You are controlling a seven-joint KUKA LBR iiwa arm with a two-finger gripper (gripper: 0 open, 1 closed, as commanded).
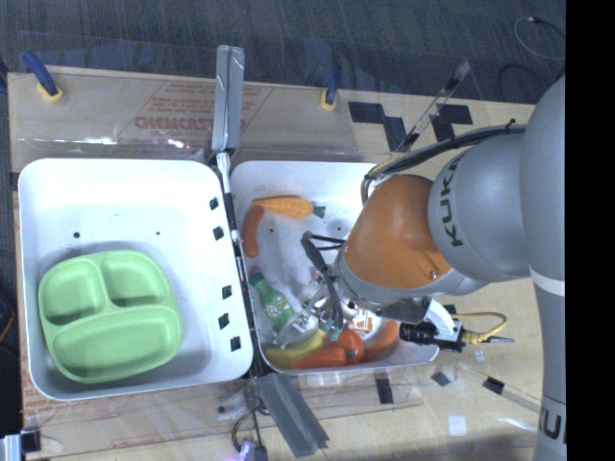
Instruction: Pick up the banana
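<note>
The gripper (322, 317) hung low in the right bin (288, 176), just above the banana (293, 351); I could not tell its state. The step looked like the reach to grasp; next it needed to close squarely on the fruit. The banana was yellow, curved, lying against the near wall beside a red pepper (336, 355). Beyond lay a carrot (281, 206).

The arm (500, 209) is smooth grey with rounded links; a glossy orange band (394, 233) sits above the wrist. White "KU" lettering marks the grey shell; black cables run alongside.
</note>
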